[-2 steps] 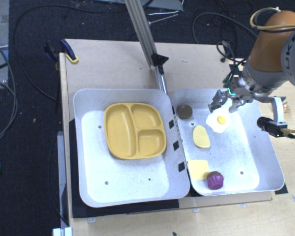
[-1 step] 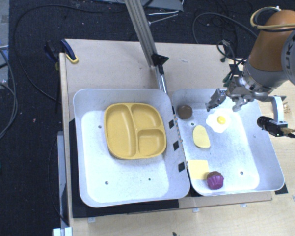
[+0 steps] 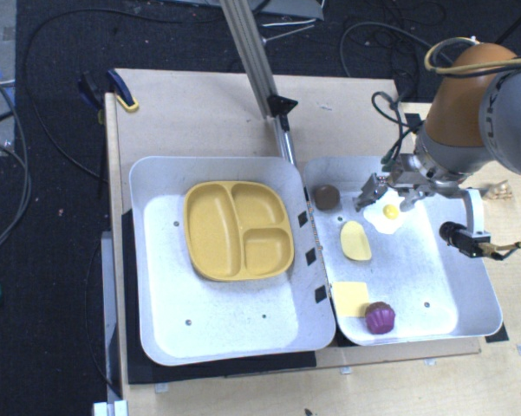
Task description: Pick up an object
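where tool [image 3: 387, 199] hovers, fried egg [image 3: 387, 216] just beneath.

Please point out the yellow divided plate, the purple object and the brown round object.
yellow divided plate [image 3: 239, 230], camera view, centre ridge.
purple object [image 3: 380, 317], camera view, its top.
brown round object [image 3: 327, 198], camera view, its middle.

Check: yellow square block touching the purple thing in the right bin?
Apart. The camera view shows a thin strip of white bin floor between the yellow square block and the purple object.
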Robot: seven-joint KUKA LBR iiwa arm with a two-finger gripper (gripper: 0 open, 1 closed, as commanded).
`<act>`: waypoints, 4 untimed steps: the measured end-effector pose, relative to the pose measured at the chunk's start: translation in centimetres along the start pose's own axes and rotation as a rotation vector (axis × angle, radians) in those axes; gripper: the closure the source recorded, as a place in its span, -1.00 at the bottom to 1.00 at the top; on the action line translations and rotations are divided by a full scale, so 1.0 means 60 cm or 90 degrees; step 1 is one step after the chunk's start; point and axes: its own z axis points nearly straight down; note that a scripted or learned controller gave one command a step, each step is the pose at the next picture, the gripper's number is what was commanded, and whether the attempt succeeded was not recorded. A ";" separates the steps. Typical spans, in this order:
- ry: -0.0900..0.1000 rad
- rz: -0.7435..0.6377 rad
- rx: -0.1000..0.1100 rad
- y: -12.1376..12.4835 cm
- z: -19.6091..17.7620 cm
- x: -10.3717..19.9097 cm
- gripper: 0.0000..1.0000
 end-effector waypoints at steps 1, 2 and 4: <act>0.000 0.001 0.000 -0.006 0.100 -0.012 -1.00; -0.001 0.000 -0.004 -0.004 0.123 -0.012 -1.00; -0.001 0.000 -0.005 0.001 0.026 -0.026 1.00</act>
